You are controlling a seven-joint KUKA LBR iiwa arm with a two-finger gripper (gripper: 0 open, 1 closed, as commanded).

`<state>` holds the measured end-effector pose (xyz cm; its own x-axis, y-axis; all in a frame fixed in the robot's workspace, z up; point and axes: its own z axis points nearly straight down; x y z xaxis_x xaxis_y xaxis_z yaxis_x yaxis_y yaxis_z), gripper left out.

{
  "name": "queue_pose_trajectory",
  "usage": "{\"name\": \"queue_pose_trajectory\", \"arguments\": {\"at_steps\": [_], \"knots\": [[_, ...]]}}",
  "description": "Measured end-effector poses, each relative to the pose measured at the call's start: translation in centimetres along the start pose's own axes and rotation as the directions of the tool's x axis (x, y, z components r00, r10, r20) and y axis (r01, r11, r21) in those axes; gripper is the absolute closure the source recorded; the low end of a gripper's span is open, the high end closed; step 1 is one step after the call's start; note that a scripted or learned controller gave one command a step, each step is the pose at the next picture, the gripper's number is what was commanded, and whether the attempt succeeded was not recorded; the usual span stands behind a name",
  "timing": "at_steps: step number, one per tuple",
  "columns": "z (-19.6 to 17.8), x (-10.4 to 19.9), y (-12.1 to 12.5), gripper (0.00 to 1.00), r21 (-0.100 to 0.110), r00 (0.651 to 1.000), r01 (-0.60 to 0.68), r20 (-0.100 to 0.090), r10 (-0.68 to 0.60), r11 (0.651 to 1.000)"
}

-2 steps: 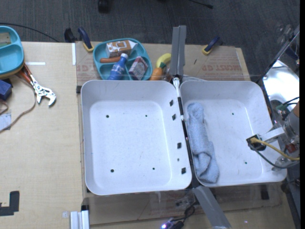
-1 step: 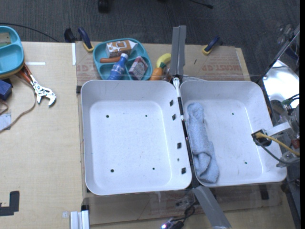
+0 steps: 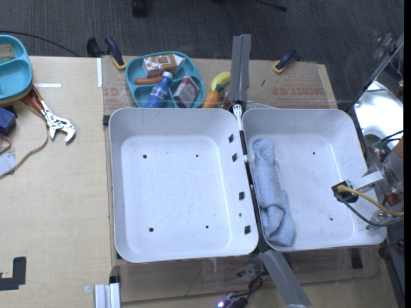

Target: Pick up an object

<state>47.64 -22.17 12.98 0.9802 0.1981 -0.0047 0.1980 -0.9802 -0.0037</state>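
A crumpled blue-grey cloth [image 3: 271, 192] lies along the left side of the right bin [image 3: 321, 124], running from the middle down toward the front corner. Part of my arm [image 3: 393, 183] shows at the right edge of the view, beside the right bin's right rim. A small black part with a yellow cable [image 3: 345, 192] juts from the arm over that rim, well to the right of the cloth. The left bin [image 3: 128, 172] holds nothing I can make out.
A grey divider post [image 3: 240, 69] stands behind the gap between the bins. Behind the left bin sits a teal tray [image 3: 138, 88] of small items, with a yellow banana [image 3: 220, 81] beside it. A wrench [image 3: 56, 124] and a teal dish [image 3: 13, 66] lie on the bench at far left.
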Motion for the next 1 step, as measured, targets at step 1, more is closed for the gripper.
{"name": "queue_pose_trajectory", "arguments": {"at_steps": [1], "knots": [[-0.24,0.00,0.04,0.00,-0.001,1.000,0.001,0.000,-0.001,1.000]]}}
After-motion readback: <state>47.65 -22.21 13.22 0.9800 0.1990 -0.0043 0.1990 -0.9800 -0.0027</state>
